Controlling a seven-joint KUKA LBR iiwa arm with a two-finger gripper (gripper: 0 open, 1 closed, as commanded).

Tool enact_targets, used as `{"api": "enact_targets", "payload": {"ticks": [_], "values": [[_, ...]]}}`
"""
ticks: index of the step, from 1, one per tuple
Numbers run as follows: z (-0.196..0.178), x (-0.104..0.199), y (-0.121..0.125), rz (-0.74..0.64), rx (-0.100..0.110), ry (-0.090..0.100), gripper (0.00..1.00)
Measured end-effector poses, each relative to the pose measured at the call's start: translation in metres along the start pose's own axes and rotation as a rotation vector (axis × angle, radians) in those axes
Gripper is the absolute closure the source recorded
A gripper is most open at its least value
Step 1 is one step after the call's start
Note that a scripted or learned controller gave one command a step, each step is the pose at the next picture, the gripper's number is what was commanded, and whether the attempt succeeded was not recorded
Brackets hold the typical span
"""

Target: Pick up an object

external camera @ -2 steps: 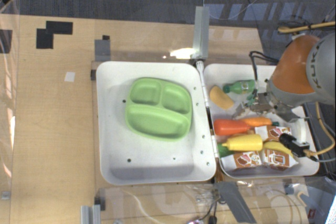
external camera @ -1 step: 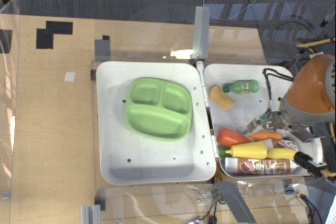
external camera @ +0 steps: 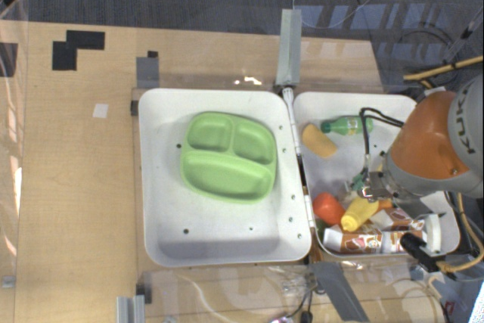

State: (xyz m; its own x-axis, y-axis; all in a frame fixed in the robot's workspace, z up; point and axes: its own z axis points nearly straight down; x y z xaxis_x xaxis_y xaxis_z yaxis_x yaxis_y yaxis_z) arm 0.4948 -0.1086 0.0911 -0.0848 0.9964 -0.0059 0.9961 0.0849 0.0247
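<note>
The right bin [external camera: 333,108] holds several small objects: a tan block [external camera: 318,140], a green bottle [external camera: 342,125] lying on its side, a red ball-like item [external camera: 327,207], a yellow squeeze bottle [external camera: 358,213] and a brown-and-white tube [external camera: 368,241] along the front wall. The arm's orange band [external camera: 429,144] hangs over the bin's right half. My gripper [external camera: 366,187] points down just above the yellow bottle's upper end, its fingers hidden by the wrist and clutter. A green divided tray [external camera: 228,156] lies in the left bin [external camera: 162,223].
A grey metal post [external camera: 289,49] stands behind the seam between the bins. Black cables [external camera: 378,117] loop over the right bin's back. More cables and a yellow hose [external camera: 442,70] lie at the far right. Wooden bench [external camera: 68,185] spreads left of the bins.
</note>
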Motion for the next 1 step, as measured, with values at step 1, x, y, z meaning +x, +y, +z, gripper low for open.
{"api": "enact_targets", "payload": {"ticks": [1], "values": [[-0.0107,0.0012,0.0031,-0.003,-0.004,0.003,1.00]]}}
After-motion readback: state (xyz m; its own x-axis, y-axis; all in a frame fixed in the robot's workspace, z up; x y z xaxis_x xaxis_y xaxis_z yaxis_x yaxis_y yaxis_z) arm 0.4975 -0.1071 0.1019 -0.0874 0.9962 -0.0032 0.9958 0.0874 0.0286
